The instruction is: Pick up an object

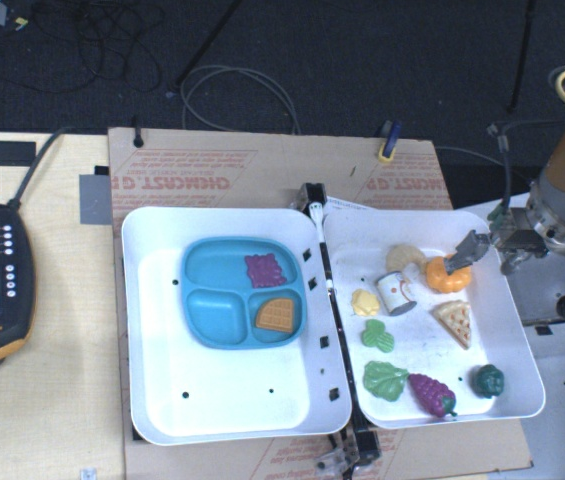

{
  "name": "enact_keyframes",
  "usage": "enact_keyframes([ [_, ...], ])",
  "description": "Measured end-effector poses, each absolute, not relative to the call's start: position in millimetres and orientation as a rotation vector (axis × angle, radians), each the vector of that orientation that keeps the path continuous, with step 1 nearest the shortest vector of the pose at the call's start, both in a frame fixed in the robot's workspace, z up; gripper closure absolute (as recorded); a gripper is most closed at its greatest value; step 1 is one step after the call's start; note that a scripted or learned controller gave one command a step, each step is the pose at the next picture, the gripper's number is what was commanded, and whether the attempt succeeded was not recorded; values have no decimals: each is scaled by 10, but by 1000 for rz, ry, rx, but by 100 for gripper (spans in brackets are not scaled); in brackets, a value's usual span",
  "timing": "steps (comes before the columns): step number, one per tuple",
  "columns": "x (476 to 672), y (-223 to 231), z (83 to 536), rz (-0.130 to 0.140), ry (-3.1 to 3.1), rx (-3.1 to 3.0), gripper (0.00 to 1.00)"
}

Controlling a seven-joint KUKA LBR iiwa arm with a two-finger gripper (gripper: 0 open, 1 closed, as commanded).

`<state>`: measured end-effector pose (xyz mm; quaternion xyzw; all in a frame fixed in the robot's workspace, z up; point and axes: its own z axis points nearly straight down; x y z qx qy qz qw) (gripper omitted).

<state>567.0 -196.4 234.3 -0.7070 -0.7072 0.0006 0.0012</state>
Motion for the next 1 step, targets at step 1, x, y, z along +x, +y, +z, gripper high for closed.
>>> enact_keyframes([
  [1, 6471, -1292, 1735, -2, -2230, -2213, 0],
])
